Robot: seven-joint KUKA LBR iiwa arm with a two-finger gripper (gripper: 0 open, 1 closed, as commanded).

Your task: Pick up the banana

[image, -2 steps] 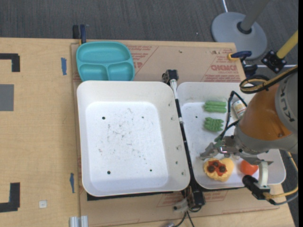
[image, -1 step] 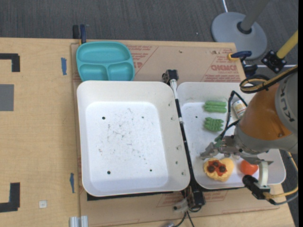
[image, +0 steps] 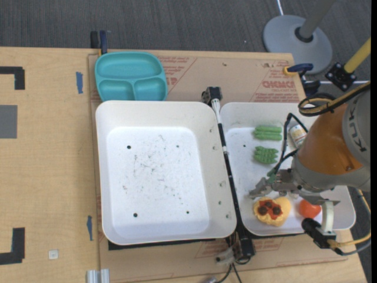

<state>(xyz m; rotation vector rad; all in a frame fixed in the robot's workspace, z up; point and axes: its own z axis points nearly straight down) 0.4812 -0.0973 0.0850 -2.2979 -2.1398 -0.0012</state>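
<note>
My gripper (image: 263, 188) hangs low over the right bin (image: 241, 158), just above a yellow pastry with red berries (image: 271, 210) at the bin's front. The grey and orange arm (image: 330, 152) covers the bin's right half and hides what lies under it. Two green vegetable pieces lie in the bin's far part, one (image: 268, 132) behind the other (image: 265, 154). An orange-red item (image: 308, 207) peeks out under the wrist, right of the pastry.
The left bin (image: 112, 158) holds only dark specks. A teal divided tray (image: 131, 76) stands behind it. A small pale bottle-like thing (image: 297, 136) sits by the arm in the right bin. A black clamp (image: 211, 94) sits between the bins at the back.
</note>
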